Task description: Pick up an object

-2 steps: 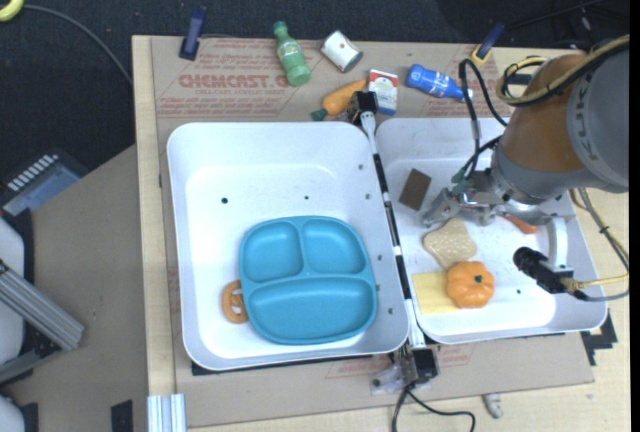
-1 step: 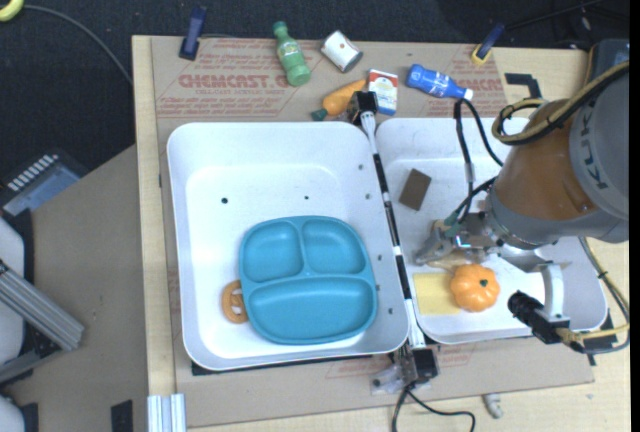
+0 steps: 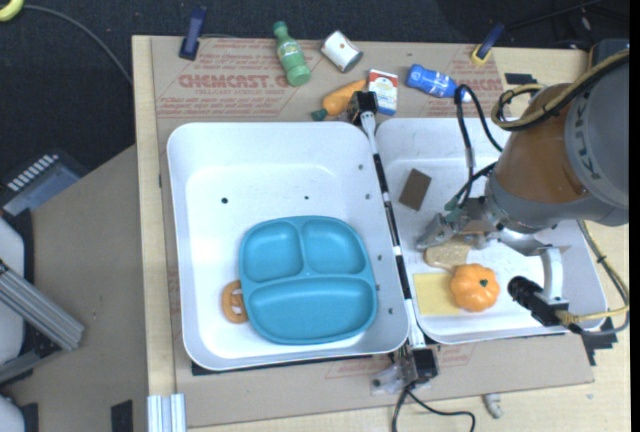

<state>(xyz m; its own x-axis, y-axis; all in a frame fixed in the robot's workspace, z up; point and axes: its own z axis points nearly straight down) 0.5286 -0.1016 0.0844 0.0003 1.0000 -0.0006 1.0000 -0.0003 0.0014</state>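
In the right bin point(image 3: 440, 145) lie a small brown block point(image 3: 415, 188), an orange toy pumpkin point(image 3: 473, 286), a pale yellow flat slice point(image 3: 431, 294) and a tan flat piece point(image 3: 447, 255). My gripper point(image 3: 447, 230) is low in this bin, just above the tan piece and behind the pumpkin. The arm's grey and orange wrist point(image 3: 540, 165) covers the bin's right half. Nothing shows lifted off the bin floor.
The left bin point(image 3: 200, 160) holds a blue divided plate point(image 3: 303, 277) and a pretzel point(image 3: 234, 302) at its left edge. On the bench behind the bins lie a green bottle point(image 3: 292, 55), a white can point(image 3: 341, 50), a blue can point(image 3: 431, 80), a carton point(image 3: 381, 90) and a carrot point(image 3: 341, 101).
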